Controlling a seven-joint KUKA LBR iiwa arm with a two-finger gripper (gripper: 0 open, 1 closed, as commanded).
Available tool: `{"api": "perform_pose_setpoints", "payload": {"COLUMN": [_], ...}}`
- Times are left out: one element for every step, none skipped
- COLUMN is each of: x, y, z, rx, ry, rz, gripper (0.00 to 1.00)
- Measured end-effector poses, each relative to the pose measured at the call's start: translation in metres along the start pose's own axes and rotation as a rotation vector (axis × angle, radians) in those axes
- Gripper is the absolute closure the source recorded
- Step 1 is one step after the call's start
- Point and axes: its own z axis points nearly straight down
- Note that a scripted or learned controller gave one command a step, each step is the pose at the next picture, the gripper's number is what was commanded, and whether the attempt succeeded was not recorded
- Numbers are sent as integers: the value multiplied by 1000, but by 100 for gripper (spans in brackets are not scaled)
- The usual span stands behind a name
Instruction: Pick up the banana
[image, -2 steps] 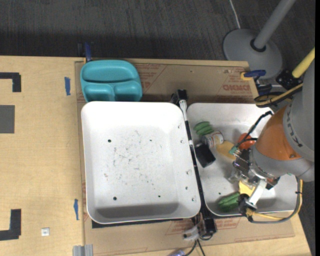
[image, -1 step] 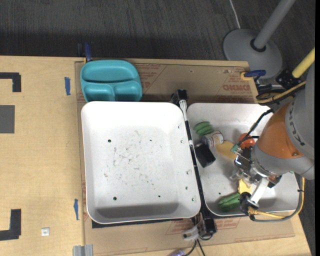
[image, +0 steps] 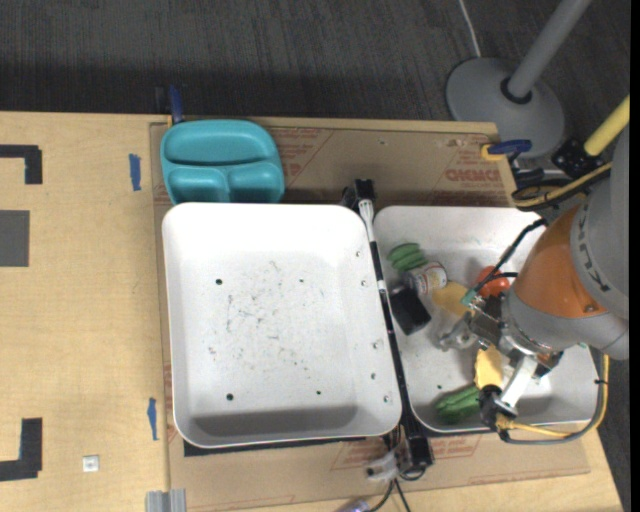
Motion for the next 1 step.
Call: {"api": "perform_pose_setpoints", "payload": {"x": [0], "y": [0], "z": [0], "rx": [0], "ry": [0], "rz": [0], "gripper": [0]}}
